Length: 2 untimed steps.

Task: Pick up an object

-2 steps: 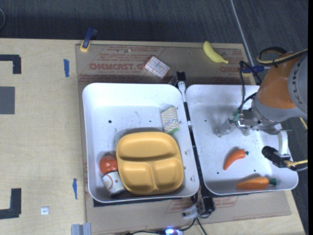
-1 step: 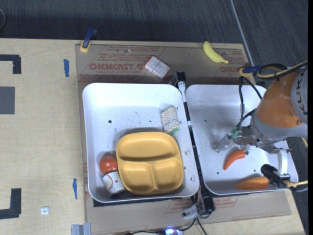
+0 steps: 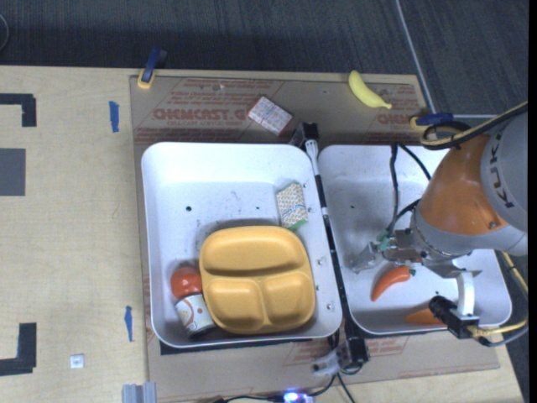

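Arm over the right bin [image 3: 352, 168], wrist low. Gripper [image 3: 388, 257] sits just above an orange pepper [image 3: 391, 282], which lies on the bin floor toward the near side. A pale finger [image 3: 362, 257] juts left of the wrist; whether the claw is spread or closed I cannot tell from this angle, and nothing is seen held in it.

Pepper: long axis runs on a slant, blunt end up toward the far right and touching or tucked under the gripper body, tapered tip pointing near-left. A second orange piece [image 3: 422, 316] lies nearer, beside the wrist's black fitting; too hidden to name.

Step in hand, as I read it: the approach, claw lowered at the pepper, grasp not yet confirmed. Next move calls for the claw to straddle the pepper across its narrow width, not along its length, then close and lift straight.

Left bin [image 3: 164, 225] bears a yellow divided tray [image 3: 256, 277], a small patterned packet [image 3: 291, 204] at its far corner, and a red-topped little can [image 3: 191, 300] at its near left. A banana [image 3: 367, 91] and a small box [image 3: 268, 114] lie on the cardboard beyond the bins.
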### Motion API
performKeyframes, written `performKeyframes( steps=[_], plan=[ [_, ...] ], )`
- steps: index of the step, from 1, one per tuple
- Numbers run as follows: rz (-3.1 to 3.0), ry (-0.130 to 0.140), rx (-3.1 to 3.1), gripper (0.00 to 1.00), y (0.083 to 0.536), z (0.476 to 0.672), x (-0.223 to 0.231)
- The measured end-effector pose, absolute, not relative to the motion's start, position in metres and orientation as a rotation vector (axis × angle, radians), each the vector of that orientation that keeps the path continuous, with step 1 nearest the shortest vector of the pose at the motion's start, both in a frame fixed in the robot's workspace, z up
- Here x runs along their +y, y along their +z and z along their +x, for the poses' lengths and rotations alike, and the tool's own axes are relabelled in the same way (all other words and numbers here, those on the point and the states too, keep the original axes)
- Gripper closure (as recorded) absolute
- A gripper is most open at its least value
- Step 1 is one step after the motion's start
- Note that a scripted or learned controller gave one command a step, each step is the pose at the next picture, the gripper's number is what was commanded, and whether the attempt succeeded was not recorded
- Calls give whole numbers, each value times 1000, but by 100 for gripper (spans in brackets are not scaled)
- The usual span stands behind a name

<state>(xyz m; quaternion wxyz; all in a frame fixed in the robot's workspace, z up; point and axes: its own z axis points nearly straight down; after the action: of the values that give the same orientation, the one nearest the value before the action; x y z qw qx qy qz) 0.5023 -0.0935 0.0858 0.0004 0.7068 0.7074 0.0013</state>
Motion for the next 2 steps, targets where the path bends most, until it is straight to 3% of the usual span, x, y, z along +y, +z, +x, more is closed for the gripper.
performKeyframes(
  steps=[1, 2],
  plan=[
    [2218, 5, 2219, 0, 86, 481, -91],
    [2216, 10, 2217, 100, 96, 482, -91]
  ],
)
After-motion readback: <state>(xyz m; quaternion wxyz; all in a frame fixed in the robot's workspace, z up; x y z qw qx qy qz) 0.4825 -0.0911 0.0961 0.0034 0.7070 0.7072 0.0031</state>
